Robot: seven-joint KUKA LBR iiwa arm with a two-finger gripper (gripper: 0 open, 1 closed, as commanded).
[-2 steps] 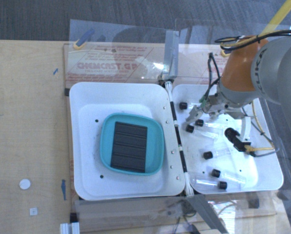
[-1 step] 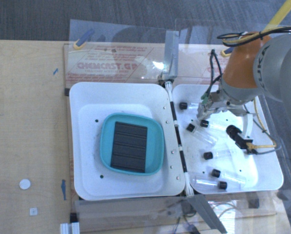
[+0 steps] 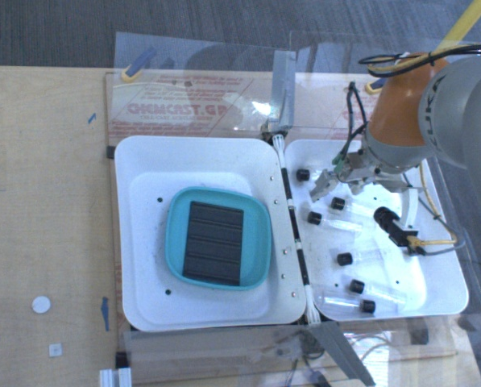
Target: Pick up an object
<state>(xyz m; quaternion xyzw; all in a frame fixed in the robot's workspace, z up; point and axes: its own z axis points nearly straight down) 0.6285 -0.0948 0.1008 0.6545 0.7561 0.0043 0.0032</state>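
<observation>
Grey two-finger gripper (image 3: 330, 182) spread, holding nothing, above right white plastic bin (image 3: 454, 285); centre over nearest black-capped clear vial (image 3: 342, 206), descend straight.

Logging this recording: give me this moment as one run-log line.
arm: over right bin | pincer: low at bin's far left, nothing seen held | right bin: clear black-capped vials scattered | left bin: teal tray holding dark ribbed block

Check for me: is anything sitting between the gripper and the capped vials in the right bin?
Nothing visible blocks it. The gripper hangs over the upper part of the right bin, with one black-capped vial just below it and another to its left. Only bare white bin floor shows between them.
</observation>
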